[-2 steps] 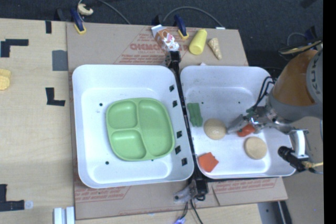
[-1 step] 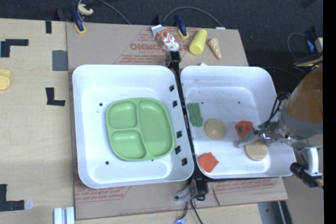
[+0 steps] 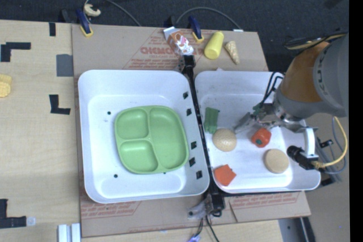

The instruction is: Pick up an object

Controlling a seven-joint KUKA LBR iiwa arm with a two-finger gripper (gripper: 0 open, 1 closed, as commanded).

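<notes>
Two shallow white plastic bins sit side by side on a cardboard sheet [image 3: 153, 45] printed in red with what reads as "CHEMO…", the rest hidden. The left bin [image 3: 93, 122] holds a smooth, glossy green plate [image 3: 151, 139] moulded into three compartments. The right bin [image 3: 227, 81] holds a flat green strip [image 3: 211, 119] near its left wall, a rounded tan bun-like piece [image 3: 224, 140], an angular orange-red block [image 3: 224, 175], a second tan rounded piece [image 3: 277, 161] and a small red round thing [image 3: 261, 138] with a dark top. The hand [image 3: 255, 122] is low in the right bin, its metal fingers just above and beside that red thing; whether they are spread or pressed together cannot be told, and nothing is seen between them. Behind the bins lie a yellow cylinder [image 3: 214, 45], a beige cone [image 3: 232, 52] and a small printed carton [image 3: 179, 41], its writing unreadable.
</notes>
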